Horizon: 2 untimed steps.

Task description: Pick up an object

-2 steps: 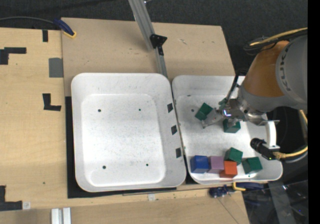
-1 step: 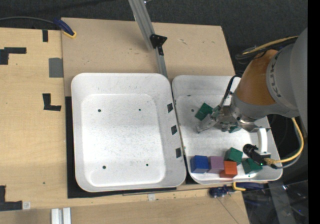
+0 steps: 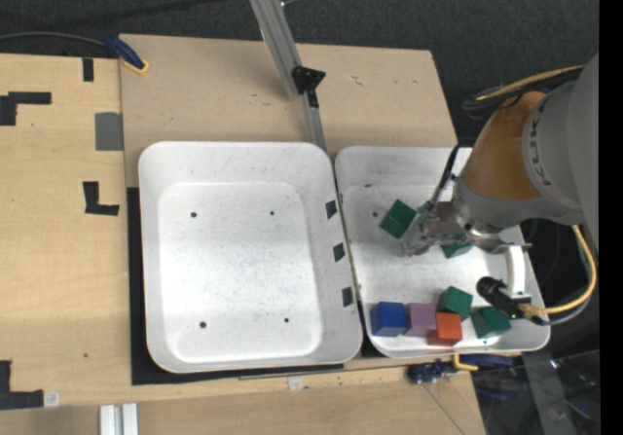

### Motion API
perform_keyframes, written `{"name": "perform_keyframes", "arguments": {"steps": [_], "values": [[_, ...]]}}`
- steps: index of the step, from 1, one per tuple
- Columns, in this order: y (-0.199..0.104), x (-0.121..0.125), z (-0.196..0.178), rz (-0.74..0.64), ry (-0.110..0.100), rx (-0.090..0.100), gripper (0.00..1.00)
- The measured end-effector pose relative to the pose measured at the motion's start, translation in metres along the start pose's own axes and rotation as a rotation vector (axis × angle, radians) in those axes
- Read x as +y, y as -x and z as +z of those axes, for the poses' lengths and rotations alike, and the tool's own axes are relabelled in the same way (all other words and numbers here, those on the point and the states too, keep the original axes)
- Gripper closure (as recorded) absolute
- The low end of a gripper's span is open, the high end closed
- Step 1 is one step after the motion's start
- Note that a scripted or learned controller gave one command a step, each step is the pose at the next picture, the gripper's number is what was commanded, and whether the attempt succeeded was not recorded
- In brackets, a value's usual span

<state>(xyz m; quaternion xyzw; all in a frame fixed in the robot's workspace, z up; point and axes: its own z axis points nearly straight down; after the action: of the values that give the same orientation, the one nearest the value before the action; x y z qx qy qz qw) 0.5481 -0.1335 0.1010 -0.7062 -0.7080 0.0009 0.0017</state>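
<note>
Down in the right bin (image 3: 389, 165), the claw (image 3: 421, 236), grip state unclear, touches a tilted green block (image 3: 396, 219).

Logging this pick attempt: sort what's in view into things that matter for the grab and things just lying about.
Job in hand:
gripper
green block beside it
blue block
purple block
orange block
right bin that holds them

Lying about:
left bin
metal pole
blue clip on the bench
</note>
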Motion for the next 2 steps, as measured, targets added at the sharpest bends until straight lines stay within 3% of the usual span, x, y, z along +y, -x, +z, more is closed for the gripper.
{"name": "perform_keyframes", "arguments": {"steps": [2], "values": [[0.002, 0.008, -0.092, 0.001, 0.007, -0.002, 1.00]]}}
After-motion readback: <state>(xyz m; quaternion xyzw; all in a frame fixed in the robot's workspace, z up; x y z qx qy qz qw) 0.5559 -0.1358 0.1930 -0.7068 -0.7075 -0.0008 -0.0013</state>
